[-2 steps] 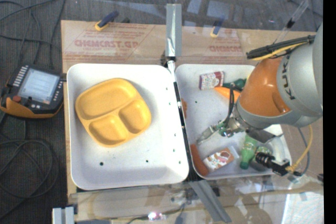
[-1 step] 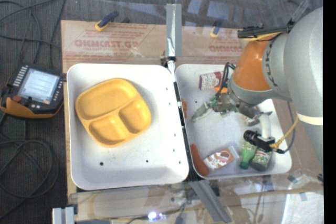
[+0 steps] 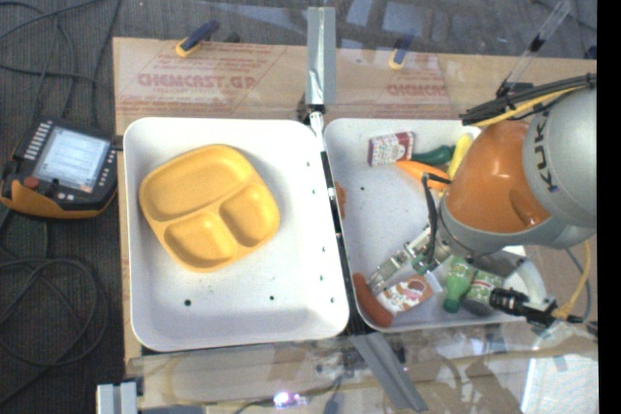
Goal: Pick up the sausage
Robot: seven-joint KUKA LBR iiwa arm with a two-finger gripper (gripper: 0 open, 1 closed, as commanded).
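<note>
Camera view: right bin point(image 3: 388, 199)
Sausage point(image 3: 370, 299): bin's near-left corner, lying flat
End effector point(image 3: 400, 267): low, just above sausage; grip state unclear
Left bin point(image 3: 165, 301): yellow tray point(image 3: 209, 206)

The divided tray point(image 3: 210, 206) lies in the left bin point(image 3: 233, 310). In the right bin point(image 3: 361, 199), the sausage point(image 3: 370, 299) lies at the near left corner, a packet point(image 3: 391, 148) at the far side, a bottle point(image 3: 458, 286) near the front. A handheld controller point(image 3: 60, 170) rests left of the tabletop point(image 3: 252, 78).
</note>
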